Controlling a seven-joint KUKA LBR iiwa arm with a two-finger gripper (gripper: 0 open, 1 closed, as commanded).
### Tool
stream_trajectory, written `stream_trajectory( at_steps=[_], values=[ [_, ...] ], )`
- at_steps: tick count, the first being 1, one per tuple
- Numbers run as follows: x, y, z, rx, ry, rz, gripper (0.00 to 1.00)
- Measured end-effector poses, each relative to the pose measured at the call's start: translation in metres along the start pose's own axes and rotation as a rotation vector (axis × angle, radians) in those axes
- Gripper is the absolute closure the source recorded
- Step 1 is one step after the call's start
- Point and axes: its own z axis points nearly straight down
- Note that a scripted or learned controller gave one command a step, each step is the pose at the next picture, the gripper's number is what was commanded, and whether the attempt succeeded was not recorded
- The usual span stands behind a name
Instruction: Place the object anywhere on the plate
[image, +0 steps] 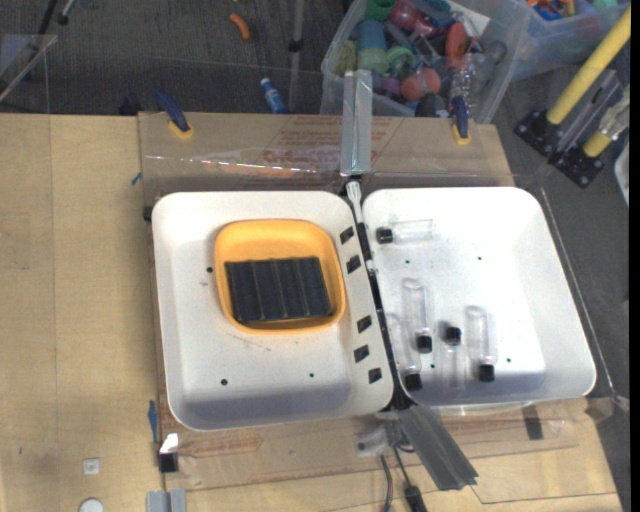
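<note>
Couldn't tell jaw state; judged clear vials (478, 335) likely to slip or roll off block (278, 290) crowding plate (270, 232).

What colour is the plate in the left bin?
Orange-yellow plate, carrying a dark ribbed block; camera view.

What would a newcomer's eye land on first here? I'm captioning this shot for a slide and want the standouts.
First, the rounded orange plate in the left white bin, carrying a dark ribbed rectangular slab. Next, the clear plastic vials with black caps scattered in the right white bin, most near its front, one near the back by the divider.
</note>
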Motion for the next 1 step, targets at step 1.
stream_trajectory(
  at_steps=[1],
  values=[
    [0.001, -0.0006, -0.0003, -0.002, 0.003, -0.411, 1.0]
  ],
)
